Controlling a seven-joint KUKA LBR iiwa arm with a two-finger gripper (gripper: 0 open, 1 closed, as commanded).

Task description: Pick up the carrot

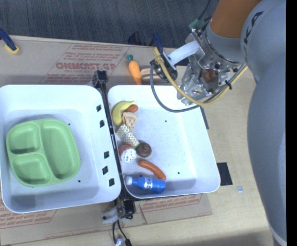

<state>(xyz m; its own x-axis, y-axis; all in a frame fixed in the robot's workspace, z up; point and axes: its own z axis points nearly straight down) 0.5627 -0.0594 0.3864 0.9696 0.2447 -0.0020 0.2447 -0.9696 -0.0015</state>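
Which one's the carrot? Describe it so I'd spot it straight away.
Start at the right white bin and look just past its far rim, onto the brown cardboard. The carrot lies there outside the bin: small, orange, green-tipped, unlike the longer reddish sausage inside.

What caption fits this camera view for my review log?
Arm's gripper hovers over the right bin's back edge; the carrot lies outside on the cardboard behind it, green tray in left bin.

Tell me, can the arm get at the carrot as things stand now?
Probably yes. The carrot lies outside the bins, on the cardboard behind the right bin, with nothing on top of it. The end effector is to its right, and the space between looks open.
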